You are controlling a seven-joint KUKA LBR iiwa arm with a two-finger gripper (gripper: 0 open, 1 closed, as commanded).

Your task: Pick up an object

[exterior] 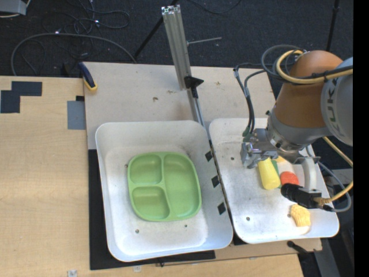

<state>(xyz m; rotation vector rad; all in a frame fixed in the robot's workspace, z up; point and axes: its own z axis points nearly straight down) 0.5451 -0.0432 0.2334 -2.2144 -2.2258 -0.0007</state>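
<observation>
Yellow toy corn cob (268,173) looks light, rigid, smooth; we'd pinch across its middle. Claw (252,153) just beside its top; we can't tell its spread.

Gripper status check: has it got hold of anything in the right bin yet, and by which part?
Cannot be told. The gripper sits low in the right bin beside the yellow object, but the wrist hides any contact.

We see the gripper (251,154) low in the right bin (253,218), just beside a yellow object (268,174); the left bin (115,154) holds a green tray (164,186).
</observation>
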